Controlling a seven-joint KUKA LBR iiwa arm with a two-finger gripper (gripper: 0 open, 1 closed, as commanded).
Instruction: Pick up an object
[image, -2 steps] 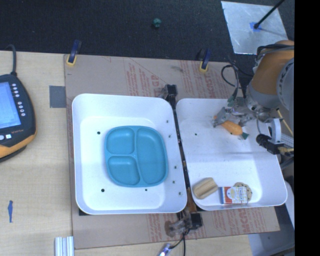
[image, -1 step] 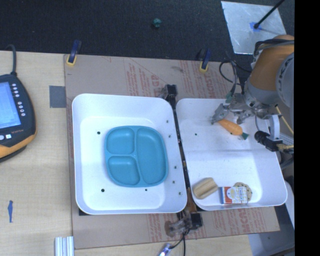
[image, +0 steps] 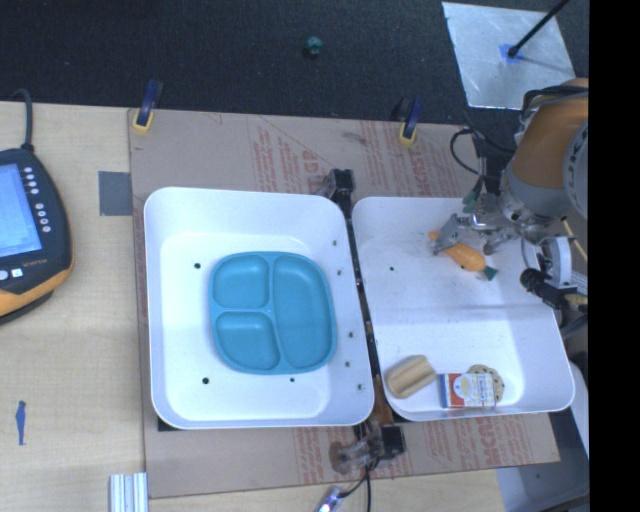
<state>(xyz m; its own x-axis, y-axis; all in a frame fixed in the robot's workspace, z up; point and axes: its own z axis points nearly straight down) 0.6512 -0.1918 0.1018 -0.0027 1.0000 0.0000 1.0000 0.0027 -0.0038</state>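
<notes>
Over the right bin (image: 560, 330) — pincer (image: 462, 238) at an orange carrot (image: 466, 257); grip cannot be told.

Light wooden bench top (image: 70, 380) under a brown cardboard sheet (image: 250, 150); dark carpeted floor (image: 200, 50) at far side; grey paper sheet (image: 505, 60) far right.

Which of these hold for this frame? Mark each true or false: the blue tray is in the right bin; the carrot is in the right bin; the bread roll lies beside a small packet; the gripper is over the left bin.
1. The blue tray is in the right bin: false. It lies in the left bin.
2. The carrot is in the right bin: true.
3. The bread roll lies beside a small packet: true.
4. The gripper is over the left bin: false. It is over the right bin's far end, at the carrot.
</notes>
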